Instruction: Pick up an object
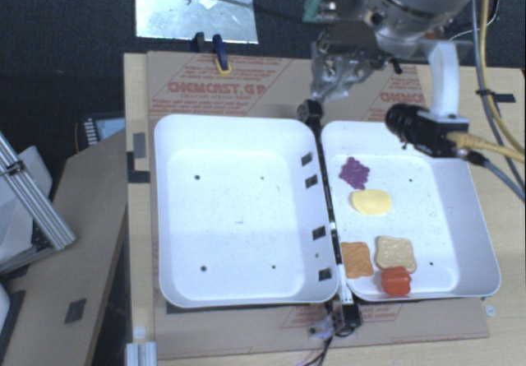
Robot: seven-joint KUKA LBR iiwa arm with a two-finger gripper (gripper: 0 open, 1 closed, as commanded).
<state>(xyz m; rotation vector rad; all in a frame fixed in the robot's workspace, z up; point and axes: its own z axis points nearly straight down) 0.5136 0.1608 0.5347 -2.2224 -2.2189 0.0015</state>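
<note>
Grey arm (pixel 411 2) with orange band, metal hand (pixel 335 76), yellow and grey cables.

Right bin (pixel 460 216) open above five spread items; black camera (pixel 421 131) crowds its far rim

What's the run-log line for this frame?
gripper: above bins' far edge, nothing held | right white bin: purple grape bunch, yellow oval piece

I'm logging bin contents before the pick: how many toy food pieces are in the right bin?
5: purple piece farthest back, yellow piece just nearer, orange cracker, toast and red piece at the near edge.
</note>
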